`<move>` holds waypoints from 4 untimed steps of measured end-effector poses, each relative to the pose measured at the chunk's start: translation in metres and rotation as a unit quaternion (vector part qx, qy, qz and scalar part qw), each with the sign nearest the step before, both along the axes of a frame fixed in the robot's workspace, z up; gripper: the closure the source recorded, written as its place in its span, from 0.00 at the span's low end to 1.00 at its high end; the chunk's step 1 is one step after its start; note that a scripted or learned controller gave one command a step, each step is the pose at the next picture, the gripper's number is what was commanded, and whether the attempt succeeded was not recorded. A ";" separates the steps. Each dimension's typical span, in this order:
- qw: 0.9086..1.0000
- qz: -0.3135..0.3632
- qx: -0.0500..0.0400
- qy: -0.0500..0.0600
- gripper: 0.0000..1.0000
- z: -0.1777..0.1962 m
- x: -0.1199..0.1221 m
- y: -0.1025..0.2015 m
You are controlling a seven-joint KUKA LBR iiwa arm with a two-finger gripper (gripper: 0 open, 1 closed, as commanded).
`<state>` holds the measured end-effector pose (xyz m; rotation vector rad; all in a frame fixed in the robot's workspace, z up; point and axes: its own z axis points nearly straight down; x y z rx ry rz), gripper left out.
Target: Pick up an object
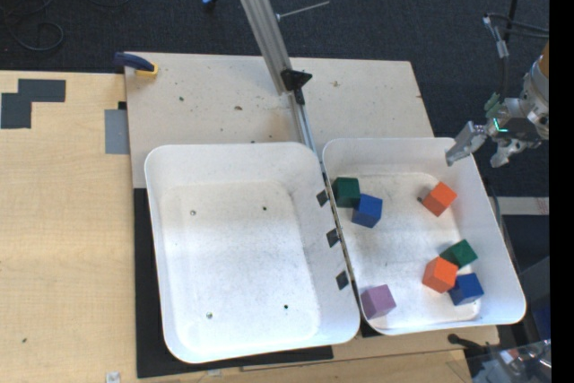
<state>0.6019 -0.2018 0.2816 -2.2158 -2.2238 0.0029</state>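
Note:
The right bin (408, 148) holds several small blocks: a green block (346, 190) touching a blue block (367, 210) near its left wall, an orange block (438, 198) at the upper right, and a cluster of a green block (462, 253), an orange block (439, 274) and a blue block (466, 288) at the lower right. A purple block (378, 300) lies near the front left corner. My gripper (481, 148) hangs at the bin's upper right corner, above the rim, open with nothing between its fingers.
The left bin (179, 166) sits beside the right one, with black clips (332, 237) along the shared wall. A slanted aluminium post (265, 22) rises behind the bins. A blue and yellow clamp (136, 63) lies on the board's far left corner.

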 end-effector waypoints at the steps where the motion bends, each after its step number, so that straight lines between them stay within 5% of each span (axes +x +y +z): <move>1: 1.000 -0.002 0.001 0.003 0.00 -0.064 -0.006 0.000; 3: 1.000 -0.002 -0.006 -0.007 0.00 -0.167 0.004 0.000; 4: 1.000 -0.004 -0.006 -0.010 1.00 -0.153 0.006 -0.001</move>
